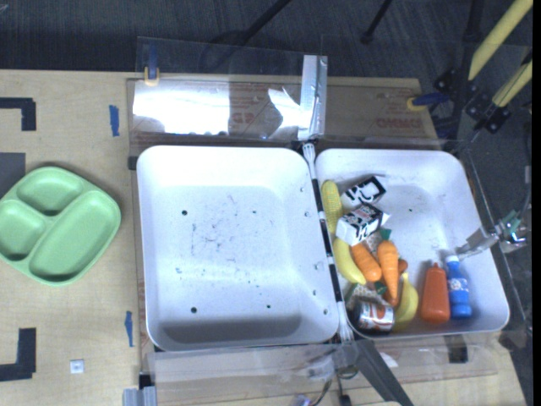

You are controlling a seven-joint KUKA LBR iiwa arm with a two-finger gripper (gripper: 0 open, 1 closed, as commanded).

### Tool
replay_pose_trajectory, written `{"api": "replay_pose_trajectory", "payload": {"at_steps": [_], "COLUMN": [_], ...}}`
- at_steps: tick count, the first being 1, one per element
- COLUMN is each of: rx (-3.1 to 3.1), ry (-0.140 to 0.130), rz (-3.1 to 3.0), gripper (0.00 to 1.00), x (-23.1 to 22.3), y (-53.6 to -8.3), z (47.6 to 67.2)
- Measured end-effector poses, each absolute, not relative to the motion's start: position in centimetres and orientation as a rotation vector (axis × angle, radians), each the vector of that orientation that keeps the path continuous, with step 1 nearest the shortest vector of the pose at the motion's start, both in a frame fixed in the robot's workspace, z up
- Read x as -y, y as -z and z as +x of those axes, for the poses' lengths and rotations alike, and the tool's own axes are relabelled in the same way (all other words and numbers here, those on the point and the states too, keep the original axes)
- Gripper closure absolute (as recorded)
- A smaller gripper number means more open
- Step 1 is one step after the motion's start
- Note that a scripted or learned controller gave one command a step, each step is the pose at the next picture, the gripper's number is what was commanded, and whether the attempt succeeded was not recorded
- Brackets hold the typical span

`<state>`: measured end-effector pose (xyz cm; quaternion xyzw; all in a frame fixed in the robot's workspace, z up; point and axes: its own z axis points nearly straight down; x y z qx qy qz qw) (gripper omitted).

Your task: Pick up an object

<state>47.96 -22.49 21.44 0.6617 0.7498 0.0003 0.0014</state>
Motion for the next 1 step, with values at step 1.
{"api": "replay_pose_trajectory", "payload": {"at_steps": [1], "rx": [-2.811], "ry": [-0.002], "rz": [1.402], "gripper": [0.0], "x": [22.22], "y": [-18.15], "z": [47.99]}}
